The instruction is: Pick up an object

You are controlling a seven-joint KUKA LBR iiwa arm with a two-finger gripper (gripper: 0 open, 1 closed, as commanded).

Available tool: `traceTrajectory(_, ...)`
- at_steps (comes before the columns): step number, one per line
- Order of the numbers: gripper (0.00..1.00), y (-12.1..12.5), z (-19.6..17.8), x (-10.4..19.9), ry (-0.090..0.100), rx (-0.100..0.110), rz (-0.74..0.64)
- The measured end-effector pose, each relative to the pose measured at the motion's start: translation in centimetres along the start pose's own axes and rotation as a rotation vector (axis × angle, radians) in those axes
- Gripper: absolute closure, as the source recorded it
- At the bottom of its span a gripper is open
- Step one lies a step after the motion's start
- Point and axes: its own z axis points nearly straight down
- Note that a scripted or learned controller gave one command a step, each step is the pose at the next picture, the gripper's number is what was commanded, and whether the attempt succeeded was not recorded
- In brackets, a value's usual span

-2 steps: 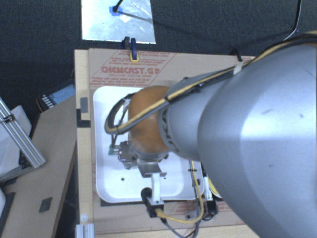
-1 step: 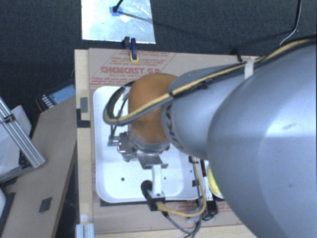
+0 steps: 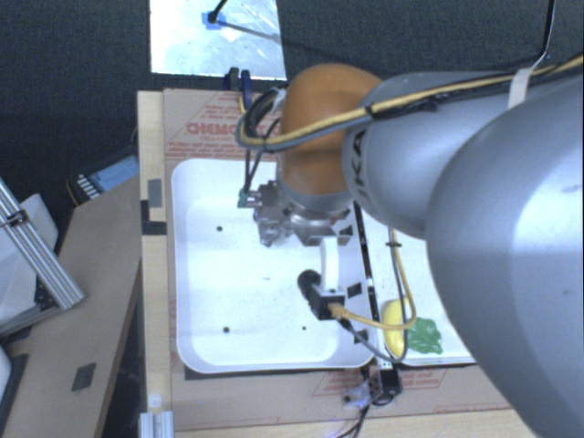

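Over the left bin (image 3: 196,359) the gripper (image 3: 272,225) hangs low, near the middle of the white floor and a little toward the back wall. Its grey metal body shows below the orange band of the wrist, but the bulk of the arm hides its tip from this slanted view, so I cannot tell whether it is spread or closed, nor whether anything sits in its grasp. The floor of the left bin around it bears a few small dark specks.

Across the dividing wall, in the right bin (image 3: 412,272), a yellow object (image 3: 394,329) lies near the front edge, elongated and running roughly front to back. A green object (image 3: 425,337) lies just beside it on its right, seemingly touching it. Both lie well apart from the gripper, toward the front and right of it, in the other bin. The arm covers the rest of the right bin.
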Motion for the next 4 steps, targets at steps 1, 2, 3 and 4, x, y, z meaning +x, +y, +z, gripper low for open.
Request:
traceTrajectory(1, 1.0, -5.9, 11.9, 0.1, 0.002, 0.007, -0.005)
traceTrajectory(2, 1.0, 0.8, 6.5, 3.3, 0.005, -0.002, -0.01)
traceTrajectory(3, 1.0, -6.8, 2.0, -0.1, 0.001, 0.012, -0.004)
traceTrajectory(4, 1.0, -6.5, -1.7, 5.1, 0.005, 0.005, -0.013)
